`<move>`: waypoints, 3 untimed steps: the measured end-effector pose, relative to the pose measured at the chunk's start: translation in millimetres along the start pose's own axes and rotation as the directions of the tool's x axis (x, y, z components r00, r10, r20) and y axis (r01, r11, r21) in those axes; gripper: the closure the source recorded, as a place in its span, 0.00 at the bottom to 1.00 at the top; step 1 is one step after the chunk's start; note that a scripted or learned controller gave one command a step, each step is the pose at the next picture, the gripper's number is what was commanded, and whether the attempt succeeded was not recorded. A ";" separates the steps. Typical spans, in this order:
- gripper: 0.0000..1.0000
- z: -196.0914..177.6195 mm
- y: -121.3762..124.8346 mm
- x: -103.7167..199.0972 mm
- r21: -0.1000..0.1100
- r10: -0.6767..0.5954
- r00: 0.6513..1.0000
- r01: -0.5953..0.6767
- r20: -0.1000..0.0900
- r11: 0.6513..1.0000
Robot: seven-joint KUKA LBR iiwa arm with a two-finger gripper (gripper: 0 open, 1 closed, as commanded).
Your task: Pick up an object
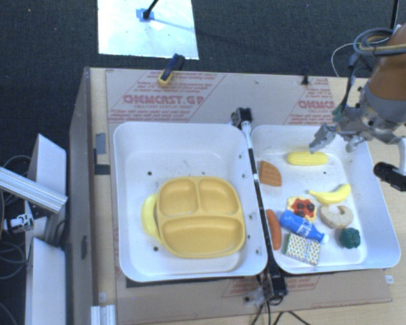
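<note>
Yellow corn cob [307, 158] just below the jaws, apart.

This is a robotics lab or test room rather than a home. A grey robot arm with an orange band [392, 66] trails bundled cables over a bench [183, 90] covered in protective printed sheeting, on dark carpet flooring [34, 59]. Two shallow white plastic bins [128, 202] hold toy food and a yellow compartment tray [199, 217]. An aluminium extrusion rail [27, 187] lies at the left.
</note>
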State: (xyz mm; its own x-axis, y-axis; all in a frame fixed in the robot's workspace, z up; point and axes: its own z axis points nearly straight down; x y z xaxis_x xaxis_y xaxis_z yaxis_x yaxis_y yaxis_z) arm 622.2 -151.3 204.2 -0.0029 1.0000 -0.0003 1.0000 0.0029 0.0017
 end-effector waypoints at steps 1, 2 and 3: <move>0.00 119.9 -64.5 53.5 0.001 0.001 1.000 -0.001 0.000 1.000; 0.00 119.3 15.7 29.4 -0.001 -0.001 1.000 0.001 0.001 1.000; 0.00 119.7 -18.6 5.8 0.000 0.001 1.000 -0.001 0.001 1.000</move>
State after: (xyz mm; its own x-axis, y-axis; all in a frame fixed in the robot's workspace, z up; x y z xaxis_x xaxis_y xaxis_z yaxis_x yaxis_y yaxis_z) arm 603.8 -145.5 84.5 -0.0015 1.0000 -0.0011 1.0000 0.0015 0.0013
